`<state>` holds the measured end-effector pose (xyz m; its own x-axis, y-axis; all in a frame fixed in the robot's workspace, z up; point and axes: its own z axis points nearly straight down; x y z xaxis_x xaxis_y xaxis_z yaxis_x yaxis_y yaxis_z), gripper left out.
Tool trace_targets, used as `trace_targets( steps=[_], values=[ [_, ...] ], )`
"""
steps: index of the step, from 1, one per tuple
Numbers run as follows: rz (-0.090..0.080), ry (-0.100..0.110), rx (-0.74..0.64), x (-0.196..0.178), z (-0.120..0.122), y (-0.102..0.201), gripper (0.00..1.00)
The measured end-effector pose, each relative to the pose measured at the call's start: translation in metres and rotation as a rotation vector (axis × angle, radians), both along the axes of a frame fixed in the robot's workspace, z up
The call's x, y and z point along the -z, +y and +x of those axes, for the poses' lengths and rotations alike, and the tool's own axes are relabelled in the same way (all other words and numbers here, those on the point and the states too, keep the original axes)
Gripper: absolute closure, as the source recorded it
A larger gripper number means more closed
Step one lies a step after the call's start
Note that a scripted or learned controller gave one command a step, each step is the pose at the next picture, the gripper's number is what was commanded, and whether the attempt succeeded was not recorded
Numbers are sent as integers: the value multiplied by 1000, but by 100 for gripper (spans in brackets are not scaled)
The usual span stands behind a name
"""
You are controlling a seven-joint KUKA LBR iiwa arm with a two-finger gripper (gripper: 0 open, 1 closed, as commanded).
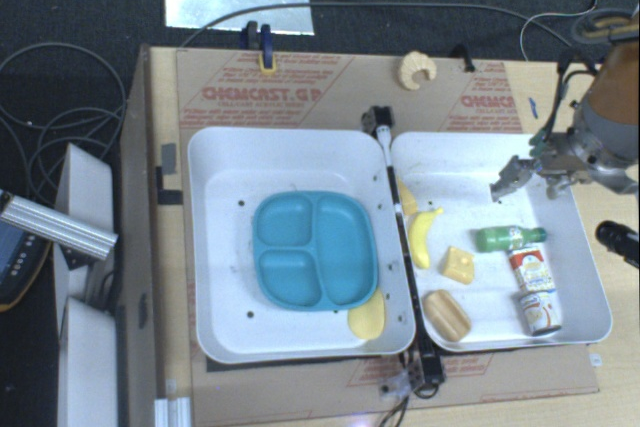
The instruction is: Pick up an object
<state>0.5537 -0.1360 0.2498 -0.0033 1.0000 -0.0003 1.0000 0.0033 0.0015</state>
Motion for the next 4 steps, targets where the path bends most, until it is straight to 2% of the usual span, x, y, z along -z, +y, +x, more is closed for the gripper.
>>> trace_targets(
  steps=[1,2,3,4],
  values=[
    [1,8,3,127,-20,-20,0],
    [-3,-5,0,77,75,-71,0],
    [2,0,-3,105,73,5,0],
    [-3,3,5,135,21,-66,0]
  ],
)
